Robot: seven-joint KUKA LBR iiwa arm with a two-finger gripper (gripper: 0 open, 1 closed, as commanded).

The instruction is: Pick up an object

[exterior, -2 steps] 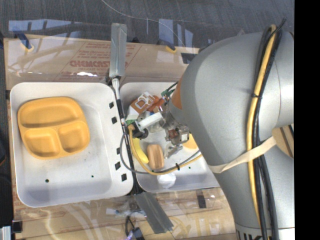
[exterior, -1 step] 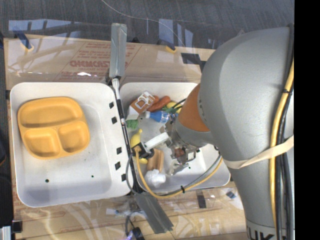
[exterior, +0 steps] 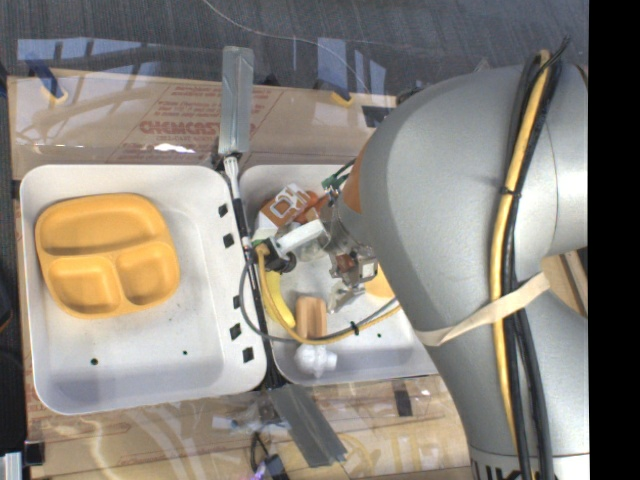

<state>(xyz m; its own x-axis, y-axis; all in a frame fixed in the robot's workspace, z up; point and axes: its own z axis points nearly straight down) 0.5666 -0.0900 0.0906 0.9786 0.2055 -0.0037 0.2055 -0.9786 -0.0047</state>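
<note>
My gripper [exterior: 349, 270] hangs low over the middle of the right bin [exterior: 385, 360], under the bulky grey arm. A tan wooden block [exterior: 311, 317] stands just left of and below it, apart from it. A brown and white carton [exterior: 287, 206] lies at the bin's back left. At the front rim rests a small white object [exterior: 312, 359]. A yellow thing [exterior: 381, 286] peeks out from under the arm to the gripper's right. Nothing visible sits in the gripper.
The left bin [exterior: 120, 368] holds a yellow divided plate [exterior: 105, 252] at its back left. A metal divider [exterior: 236, 98] runs between the bins. The arm covers the right bin's right half.
</note>
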